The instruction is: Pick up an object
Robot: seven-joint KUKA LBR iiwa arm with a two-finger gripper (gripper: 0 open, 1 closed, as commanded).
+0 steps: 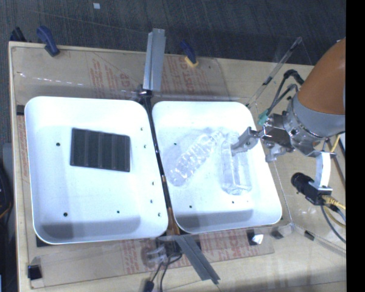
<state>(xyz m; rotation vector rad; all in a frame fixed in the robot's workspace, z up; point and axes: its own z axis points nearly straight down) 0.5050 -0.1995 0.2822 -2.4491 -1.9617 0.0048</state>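
Observation:
Two see-through plastic items lie in the right bin (201,221). A clear bottle (191,157) rests on its side, slanting from lower left to upper right. A clear boxy container (235,174) lies to its right. My gripper (246,140) reaches in from the right and hovers over the top end of the clear container, close to the bottle's upper end. I see nothing lifted off the bin floor. In the left bin (85,221), a dark ribbed rectangular pad (100,149) lies flat.
A grey metal bar (153,59) stands behind the seam between the bins, and another (194,260) juts out in front. Blue clamps (48,41) grip the board's back edge. Cables and a black connector (307,186) hang beside the right bin.

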